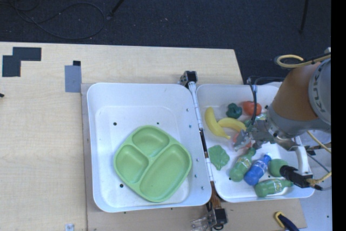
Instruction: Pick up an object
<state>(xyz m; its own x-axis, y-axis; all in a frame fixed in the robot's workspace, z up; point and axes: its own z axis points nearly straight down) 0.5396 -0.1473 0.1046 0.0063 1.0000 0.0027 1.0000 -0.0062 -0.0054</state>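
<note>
A pale wooden bench (43, 132) stands on dark blue carpet (178, 2). Black cables (54, 8) lie across the carpet.

The two bins (92, 116) are looking like smooth white plastic, slightly glossy. The green divided plate (153, 163) is showing a matt plastic surface. The desk (38, 138) is appearing as pale, matt wood.

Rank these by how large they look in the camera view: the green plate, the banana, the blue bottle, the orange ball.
1. Green plate
2. Banana
3. Blue bottle
4. Orange ball, partly hidden by the arm, so unsure
</note>
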